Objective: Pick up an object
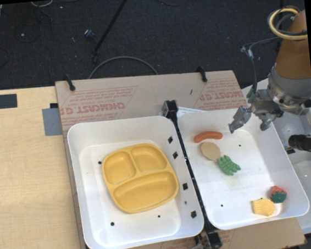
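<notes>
The tool [252,117] hangs with its fingers spread and nothing between them, over the far right edge of the right bin [295,189]. Below it lie a toy sausage [208,136], a beige piece [210,151] and a green piece [228,166]; the left bin [94,221] holds a yellow divided tray [140,177].

Dark carpet [135,35] beyond pale wooden bench [25,195]

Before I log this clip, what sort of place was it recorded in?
Most likely a robotics lab bench set up for pick-up trials. Two shallow white bins sit side by side, the left bin holding a yellow divided tray, the right bin holding toy food; loose cables trail over dark carpet behind.
</notes>
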`<move>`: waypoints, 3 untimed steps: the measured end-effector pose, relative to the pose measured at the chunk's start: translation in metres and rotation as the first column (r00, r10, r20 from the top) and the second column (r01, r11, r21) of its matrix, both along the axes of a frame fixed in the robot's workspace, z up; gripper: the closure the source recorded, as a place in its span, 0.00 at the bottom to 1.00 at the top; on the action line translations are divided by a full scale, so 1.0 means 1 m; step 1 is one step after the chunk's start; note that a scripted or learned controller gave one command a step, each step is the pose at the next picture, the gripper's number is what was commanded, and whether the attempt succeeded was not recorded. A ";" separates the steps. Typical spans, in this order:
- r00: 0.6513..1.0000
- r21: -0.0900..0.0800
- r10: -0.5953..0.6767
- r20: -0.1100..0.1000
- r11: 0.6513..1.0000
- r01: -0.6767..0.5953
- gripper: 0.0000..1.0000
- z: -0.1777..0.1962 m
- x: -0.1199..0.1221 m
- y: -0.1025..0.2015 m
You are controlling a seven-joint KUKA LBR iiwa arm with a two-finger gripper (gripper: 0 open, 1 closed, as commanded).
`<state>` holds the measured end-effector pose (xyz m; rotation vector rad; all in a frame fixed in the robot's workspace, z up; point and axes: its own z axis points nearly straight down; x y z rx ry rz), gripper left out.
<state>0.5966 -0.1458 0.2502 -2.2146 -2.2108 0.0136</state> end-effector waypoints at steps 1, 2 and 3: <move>1.000 -0.002 0.002 0.012 1.000 -0.002 0.00 0.007 0.002 0.000; 1.000 -0.001 0.002 0.006 1.000 -0.001 0.00 -0.055 0.008 0.001; 1.000 0.000 0.001 0.005 1.000 -0.001 0.00 -0.114 -0.002 0.005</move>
